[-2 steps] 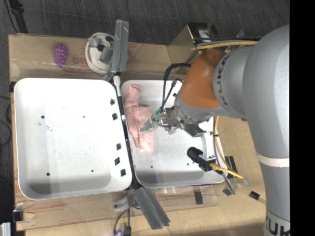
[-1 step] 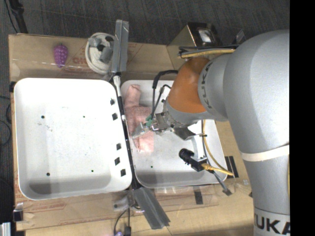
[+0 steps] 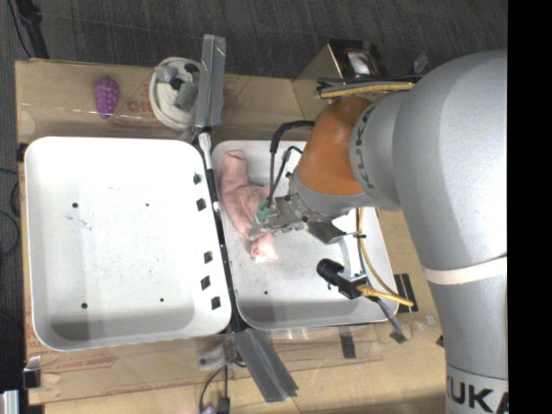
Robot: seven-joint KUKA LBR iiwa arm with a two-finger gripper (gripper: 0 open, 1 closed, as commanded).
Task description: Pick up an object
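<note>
My gripper (image 3: 274, 216) is low in the right bin (image 3: 302, 309), near the centre of the frame, just at the right edge of the pink soft thing (image 3: 240, 195). From this camera I cannot tell if it is closed, released, or has some pink material inside, because my own wrist covers that place. The pink thing lies in the left part of the right bin, close along the wall that this bin shares with the left bin (image 3: 112, 231). I think several things can go wrong from here. The thing looks soft and wrinkled like cloth, so I may catch only a thin fold, and this fold can slide out when I lift. I am at its edge and not over its middle, so a grasp there would be off-centre, and the long free part may hang, swing and pull itself loose. The wall is also near: if I push toward the left of the frame, I may press the thing against the wall instead of taking it. About its direction, the long axis runs almost up and down in the frame, a little slanted. The upper end points to the upper left, near the top wall of the bin, and the lower end points to the lower right, just below my gripper.
</note>
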